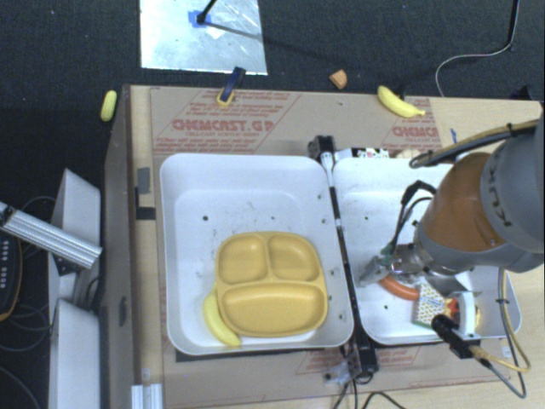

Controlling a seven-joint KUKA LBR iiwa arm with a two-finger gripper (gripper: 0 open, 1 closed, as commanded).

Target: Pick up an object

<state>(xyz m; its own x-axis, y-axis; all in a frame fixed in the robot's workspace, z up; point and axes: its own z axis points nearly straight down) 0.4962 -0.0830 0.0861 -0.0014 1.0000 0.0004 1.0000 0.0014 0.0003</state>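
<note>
While the arm (477, 203) comes in from 3 o'clock, you see its gripper (379, 271) low over the right bin (375, 194), toward that bin's 7 o'clock corner. You cannot tell how far open the gripper is; the view is too small and blurred at the tip. You also cannot tell whether it has hold of anything.

Task thing: the orange object (398, 288) lies on the right bin's floor, just beside the gripper at its 5 o'clock. You cannot tell whether they are touching or just apart. A patterned card (428, 307) sits just beside the orange object, at its 4 o'clock, partly under the wrist.

The left bin (238, 186) holds a yellow divided plate (271, 281), lying flat toward the bin's 6 o'clock side. A yellow banana (217, 322) lies against the plate's 8 o'clock edge, near the bin's corner.

On the bench (255, 122), a second banana (398, 102) lies at 12 o'clock of the right bin, well apart from it. A blue-and-yellow clip (230, 86) sits on the bench's far edge, at 12 o'clock of the left bin. Off the bench, a small yellow piece (108, 105) lies at 10 o'clock and a brown piece (339, 78) at 12 o'clock. A silver sheet (204, 24) lies flat on the dark floor at 11 o'clock.
</note>
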